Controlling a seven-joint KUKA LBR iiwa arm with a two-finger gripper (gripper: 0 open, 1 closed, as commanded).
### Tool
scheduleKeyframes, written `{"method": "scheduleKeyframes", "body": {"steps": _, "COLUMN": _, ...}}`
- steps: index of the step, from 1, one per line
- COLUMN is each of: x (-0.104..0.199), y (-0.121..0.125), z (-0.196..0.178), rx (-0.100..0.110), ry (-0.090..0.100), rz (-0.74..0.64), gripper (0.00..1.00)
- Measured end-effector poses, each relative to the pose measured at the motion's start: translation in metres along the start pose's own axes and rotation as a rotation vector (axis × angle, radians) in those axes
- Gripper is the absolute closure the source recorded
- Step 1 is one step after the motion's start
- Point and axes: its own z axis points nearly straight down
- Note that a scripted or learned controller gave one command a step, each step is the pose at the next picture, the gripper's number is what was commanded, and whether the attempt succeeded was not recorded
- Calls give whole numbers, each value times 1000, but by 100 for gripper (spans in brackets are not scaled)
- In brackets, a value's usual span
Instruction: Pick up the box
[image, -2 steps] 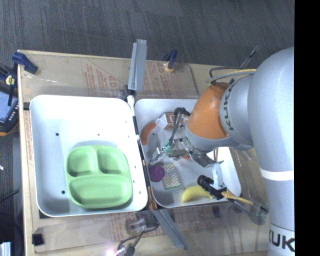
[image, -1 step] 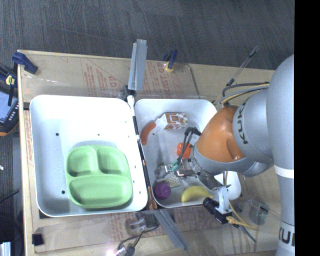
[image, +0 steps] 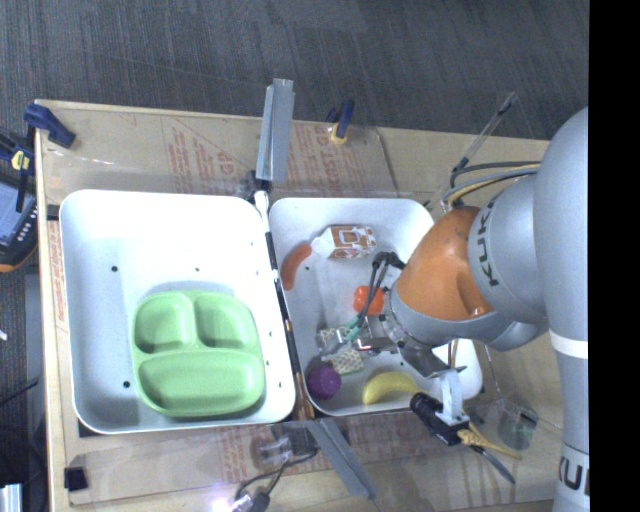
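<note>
The box (image: 346, 241) is a small white and brown carton lying near the far wall of the right bin (image: 300, 215). My gripper (image: 352, 338) hangs low over the middle of that bin, below the orange wrist band. It is about a hand's width nearer the front than the box and clear of it. Directly under the gripper lies a small patterned item (image: 343, 357). The arm hides the right part of this bin.
In the right bin lie a red-orange sausage shape (image: 295, 264), a small orange item (image: 361, 298), a purple fruit (image: 322, 380) and a banana (image: 388, 386). The left bin (image: 100, 230) holds a green divided tray (image: 197, 352).
</note>
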Motion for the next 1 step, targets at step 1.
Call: {"method": "scheduleKeyframes", "body": {"steps": 1, "x": 36, "y": 2, "z": -135, "rx": -5, "ry": 0, "rz": -83, "gripper": 100}}
